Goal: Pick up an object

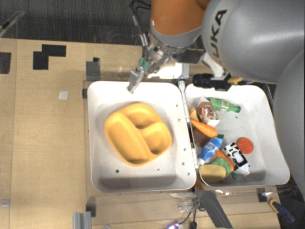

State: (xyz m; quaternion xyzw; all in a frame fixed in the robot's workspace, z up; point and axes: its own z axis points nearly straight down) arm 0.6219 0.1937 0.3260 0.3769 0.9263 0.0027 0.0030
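Observation:
My gripper (136, 80) hangs over the far rim of the left bin (97, 142), just above and behind a large yellow three-section dish (138, 133) that lies in the middle of that bin. Nothing shows in the gripper. The right bin (267, 128) holds several small items: a green bottle (224, 106), a brown packet (207, 112), an orange carrot (204, 127), a blue bottle (210, 148), a red disc (245, 145), a black-and-white toy (237, 156) and a yellow-green piece (214, 170).
The grey arm with its orange band (176, 8) covers the top right and overhangs the right bin's far edge. A metal ridge (187, 128) divides the two bins. Bare wooden bench (43, 142) lies to the left.

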